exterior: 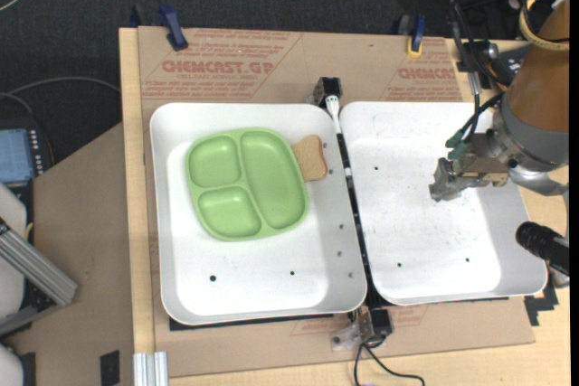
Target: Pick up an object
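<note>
A green divided plate (246,183) lies in the left bin (181,280), toward its upper middle. A tan, toast-like piece (310,157) rests against the plate's right edge. My gripper (445,186) hangs over the right bin (407,271), near its right side, far from both objects. Nothing shows between its fingers.
The two white bins sit side by side on a cardboard-covered bench (226,59). Blue and yellow clamps (172,27) hold the board's far edge. A black part (543,244) sticks in at the right bin's near right corner. Cables lie on the floor at left.
</note>
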You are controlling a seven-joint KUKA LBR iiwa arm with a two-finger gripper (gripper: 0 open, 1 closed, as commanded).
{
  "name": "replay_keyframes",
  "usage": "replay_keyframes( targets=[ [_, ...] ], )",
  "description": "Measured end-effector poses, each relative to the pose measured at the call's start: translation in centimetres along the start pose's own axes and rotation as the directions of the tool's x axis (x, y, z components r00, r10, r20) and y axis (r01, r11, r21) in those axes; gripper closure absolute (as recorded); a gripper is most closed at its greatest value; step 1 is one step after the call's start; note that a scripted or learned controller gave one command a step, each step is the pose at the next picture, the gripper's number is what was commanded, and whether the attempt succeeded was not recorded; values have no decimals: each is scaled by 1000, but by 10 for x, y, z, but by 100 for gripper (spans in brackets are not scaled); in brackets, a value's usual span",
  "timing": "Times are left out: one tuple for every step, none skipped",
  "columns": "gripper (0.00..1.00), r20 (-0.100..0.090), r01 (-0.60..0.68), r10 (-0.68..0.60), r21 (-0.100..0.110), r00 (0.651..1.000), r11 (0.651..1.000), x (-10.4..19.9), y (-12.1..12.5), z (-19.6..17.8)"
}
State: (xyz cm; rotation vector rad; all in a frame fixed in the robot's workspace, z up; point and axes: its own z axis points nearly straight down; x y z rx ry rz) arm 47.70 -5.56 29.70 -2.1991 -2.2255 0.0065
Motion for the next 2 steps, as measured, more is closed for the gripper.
replay_keyframes(
  targets=[
    [100, 6, -6, 7, -31, 1000, 999, 29, 2, -142],
    [100, 5, -4, 4, -6, 1000, 1000, 111, 2, -93]
  ],
)
